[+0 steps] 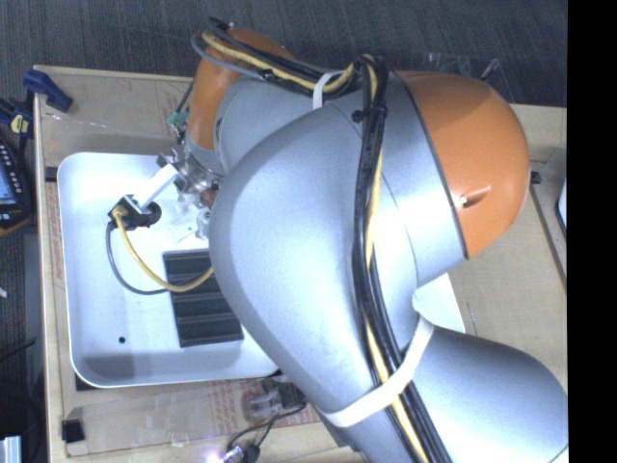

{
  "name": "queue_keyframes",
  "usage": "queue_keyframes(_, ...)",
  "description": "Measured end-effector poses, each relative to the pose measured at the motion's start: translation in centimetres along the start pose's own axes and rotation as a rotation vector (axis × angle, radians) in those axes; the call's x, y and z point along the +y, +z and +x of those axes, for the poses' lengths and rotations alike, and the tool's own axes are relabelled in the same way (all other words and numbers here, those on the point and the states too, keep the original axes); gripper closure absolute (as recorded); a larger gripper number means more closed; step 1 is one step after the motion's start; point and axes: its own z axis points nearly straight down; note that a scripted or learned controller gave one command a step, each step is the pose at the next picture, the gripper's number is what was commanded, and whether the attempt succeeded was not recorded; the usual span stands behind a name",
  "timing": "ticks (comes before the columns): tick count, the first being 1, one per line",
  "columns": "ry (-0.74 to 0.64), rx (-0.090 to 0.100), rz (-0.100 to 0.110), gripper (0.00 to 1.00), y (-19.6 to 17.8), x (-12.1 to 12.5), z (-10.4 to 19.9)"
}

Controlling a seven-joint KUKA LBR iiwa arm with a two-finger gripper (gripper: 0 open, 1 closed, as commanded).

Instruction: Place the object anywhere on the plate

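Camera view: one black ribbed slab (202, 307)

You're looking down on a pale wooden bench (106, 104) standing on dark grey carpet (116, 13), with a blue clamp (46, 89) at its upper-left corner.

So the bin (87, 287) sits on the bench (106, 99), over on the left. A ribbed slab (198, 302) lies flat in it, toward the right and front, with its right edge tucked under the arm (318, 258). A tiny speck (122, 339) lies left of the slab, near the front wall.
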Motion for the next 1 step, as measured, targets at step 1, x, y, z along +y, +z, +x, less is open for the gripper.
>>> queue_keyframes(1, 0.207, 0.009, -0.006, 1.00, -7.20, -4.04, 2.52)
